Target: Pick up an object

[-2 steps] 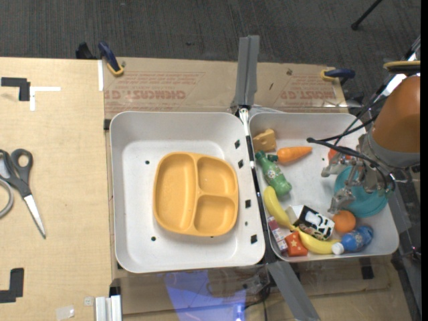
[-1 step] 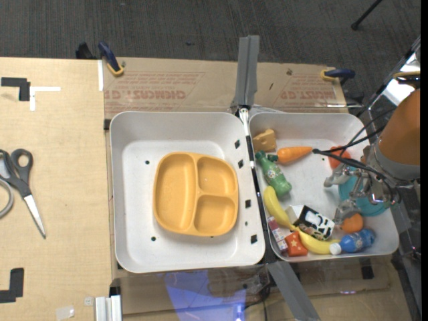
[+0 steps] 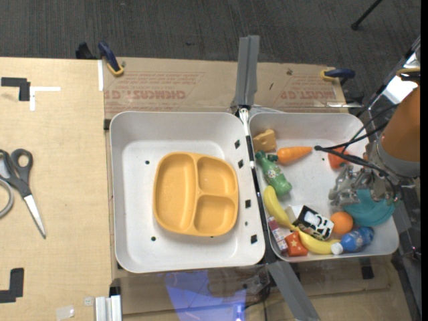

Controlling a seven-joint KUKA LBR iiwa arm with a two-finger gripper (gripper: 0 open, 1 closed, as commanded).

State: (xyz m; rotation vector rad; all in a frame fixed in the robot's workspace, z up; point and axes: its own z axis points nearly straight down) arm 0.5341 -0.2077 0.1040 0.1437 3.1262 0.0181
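My gripper hangs low over the right side of the right bin, just left of a teal bowl. It sits above bare bin floor, between a red object behind it and an orange ball in front. Further left lie a carrot, a green bottle, a tan block and a banana. Along the front are a black-and-white item, a second banana, a blue bottle and a red packet. Nothing shows in the gripper.
The left bin holds a yellow divided plate. Scissors lie on the wooden bench at far left. Blue clamps pin cardboard behind the bins. Dark cables run from the arm across the right bin's back corner.
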